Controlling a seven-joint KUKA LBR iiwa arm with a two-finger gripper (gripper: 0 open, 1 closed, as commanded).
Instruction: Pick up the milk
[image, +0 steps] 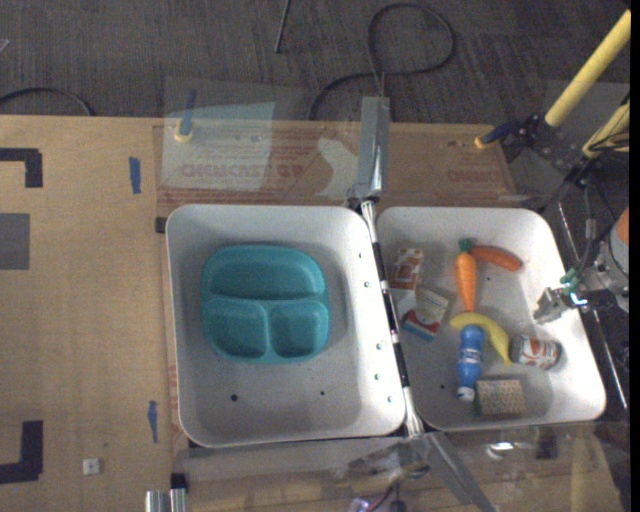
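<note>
- Reading labels: you can't make out any print on the right bin (575, 395) items, too small and blurred.
- Milk (428, 310): small white carton w/ red base, lying tilted in the bin's left half, betw. a red-white carton (405, 268) above and the banana (482, 329) at its right.
- Gripper (558, 303) sits at the bin's right rim, well apart from the milk, carrot (466, 280) and banana betw. them.
- Claw state: can't tell.

Robotics laboratory: table (80, 300) marked with black tape (28, 167), two white bins (180, 330), cables (400, 40) on carpet floor (150, 40).
</note>
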